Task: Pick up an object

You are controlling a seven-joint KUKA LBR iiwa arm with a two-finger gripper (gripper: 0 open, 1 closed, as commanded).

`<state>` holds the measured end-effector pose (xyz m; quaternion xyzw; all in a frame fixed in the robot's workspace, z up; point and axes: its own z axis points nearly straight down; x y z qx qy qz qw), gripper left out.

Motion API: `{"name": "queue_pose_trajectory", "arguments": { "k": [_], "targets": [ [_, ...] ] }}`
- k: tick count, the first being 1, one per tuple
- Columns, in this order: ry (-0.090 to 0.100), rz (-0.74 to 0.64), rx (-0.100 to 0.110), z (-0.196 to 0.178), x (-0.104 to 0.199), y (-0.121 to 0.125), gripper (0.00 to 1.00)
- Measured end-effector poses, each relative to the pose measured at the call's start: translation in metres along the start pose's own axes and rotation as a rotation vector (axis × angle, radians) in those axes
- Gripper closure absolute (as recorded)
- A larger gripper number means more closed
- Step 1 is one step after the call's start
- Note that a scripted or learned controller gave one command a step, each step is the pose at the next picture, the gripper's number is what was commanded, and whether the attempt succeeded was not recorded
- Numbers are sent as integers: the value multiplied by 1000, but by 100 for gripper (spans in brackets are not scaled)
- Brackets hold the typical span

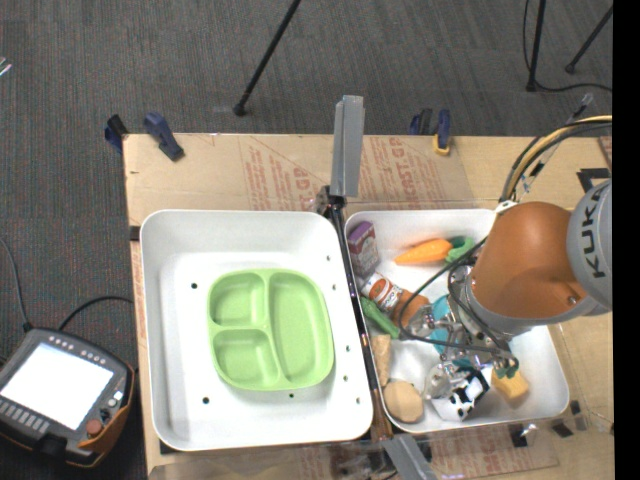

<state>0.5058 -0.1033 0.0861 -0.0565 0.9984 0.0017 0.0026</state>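
Arm over the right bin, gripper low among the toys.

From the camera view, the left bin (160, 268) holds a green divided plate (270, 328) lying flat near its middle. The right bin (556, 368) is crowded — a purple carton (361, 244) at the back left, a toy carrot (423, 252) beside it, a small bottle (392, 298) lying on its side, a tan egg-shaped piece (404, 400) at the front and a yellow block (511, 386) to the right. The arm's orange band (525, 263) hangs over this bin, and the gripper (462, 380) sits just above a black-and-white toy (463, 398) near the front wall. Whether its fingers are spread or closed — or have hold of anything — cannot be told from this angle.
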Motion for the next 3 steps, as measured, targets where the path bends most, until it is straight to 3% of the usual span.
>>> {"name": "queue_pose_trajectory", "arguments": {
  "k": [1,2,3],
  "targets": [
    [8,-94,-1,3,-63,8,0],
    [11,-95,-3,-4,-63,9,100],
    [2,133,3,-110,-64,22,100]
  ]
}}
